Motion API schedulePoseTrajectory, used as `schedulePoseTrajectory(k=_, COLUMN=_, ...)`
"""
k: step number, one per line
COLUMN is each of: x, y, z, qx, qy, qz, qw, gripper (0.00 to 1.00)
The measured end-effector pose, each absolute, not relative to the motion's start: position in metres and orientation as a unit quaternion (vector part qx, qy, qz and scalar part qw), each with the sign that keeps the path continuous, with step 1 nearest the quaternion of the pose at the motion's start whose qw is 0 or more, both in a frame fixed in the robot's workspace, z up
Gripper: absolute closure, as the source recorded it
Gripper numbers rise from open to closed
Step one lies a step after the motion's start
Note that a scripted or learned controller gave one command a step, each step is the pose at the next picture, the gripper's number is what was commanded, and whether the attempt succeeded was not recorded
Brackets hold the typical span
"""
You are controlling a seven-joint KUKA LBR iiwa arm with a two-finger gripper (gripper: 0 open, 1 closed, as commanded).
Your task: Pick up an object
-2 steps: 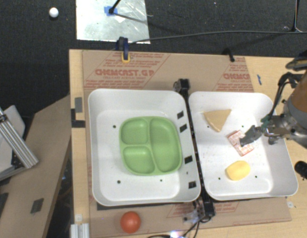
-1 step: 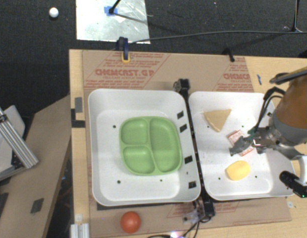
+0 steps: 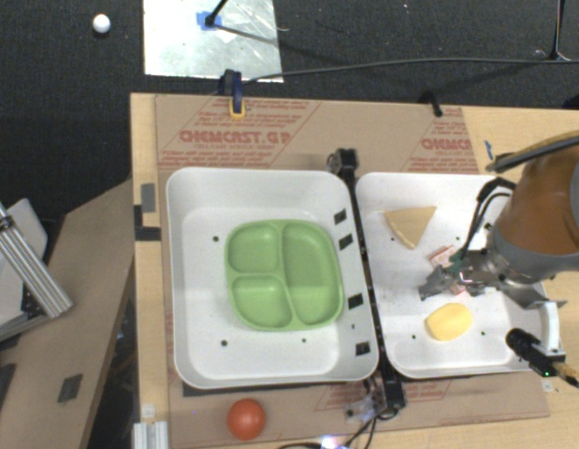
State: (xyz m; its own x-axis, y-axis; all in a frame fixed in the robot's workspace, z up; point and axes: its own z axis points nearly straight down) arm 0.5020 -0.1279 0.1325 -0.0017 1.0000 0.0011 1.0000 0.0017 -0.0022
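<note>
A white ball (image 3: 102, 23) is seen far left on the dark floor. A red ball (image 3: 246, 418) lies on the bench (image 3: 149, 279) near the left bin's (image 3: 191, 251) front edge. A green divided plate (image 3: 283, 274) sits in the middle of the left bin. In the right bin (image 3: 401, 344), a tan wedge (image 3: 410, 224) lies toward the far side and a yellow lump (image 3: 448, 322) toward the near side. The gripper (image 3: 441, 281) is lowered between them, just beyond the yellow lump, above the bin floor. Whether it is wide or narrow cannot be told. The arm (image 3: 542, 223) enters from the right.
</note>
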Motion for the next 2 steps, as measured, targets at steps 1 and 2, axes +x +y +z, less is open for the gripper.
schedulePoseTrajectory(k=1, x=0.502, y=-0.127, z=0.082, qx=-0.707, qy=-0.707, qz=0.0000, qw=0.000, gripper=0.00)
schedulePoseTrajectory(k=2, x=0.504, y=-0.128, z=0.095, qx=-0.707, qy=-0.708, qz=-0.0012, qw=-0.001, gripper=1.00)
